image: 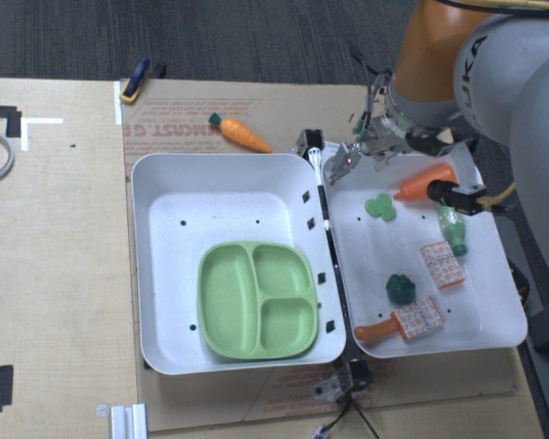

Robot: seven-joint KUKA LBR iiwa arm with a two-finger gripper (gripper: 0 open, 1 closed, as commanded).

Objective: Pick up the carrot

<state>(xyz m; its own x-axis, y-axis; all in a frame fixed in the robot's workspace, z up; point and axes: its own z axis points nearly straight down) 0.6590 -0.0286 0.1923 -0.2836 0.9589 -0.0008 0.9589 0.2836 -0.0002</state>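
An orange carrot (242, 133) with a green top lies on the cardboard just beyond the left bin's far rim, outside both bins. A second orange, cone-shaped piece (425, 181) that looks like a carrot lies in the far part of the right bin (494, 332). My gripper (346, 159) hangs over the far left corner of the right bin, close to the divide between the bins. It is to the right of the outer carrot and to the left of the orange cone. Nothing shows held in it.
The left bin (165, 245) holds a green divided plate (257, 299). The right bin holds a light green piece (380, 208), a green bottle (454, 231), a dark green lump (401, 288), two red-and-white packets (442, 265) and an orange-red stick (375, 331). A blue item (135, 80) lies far left.
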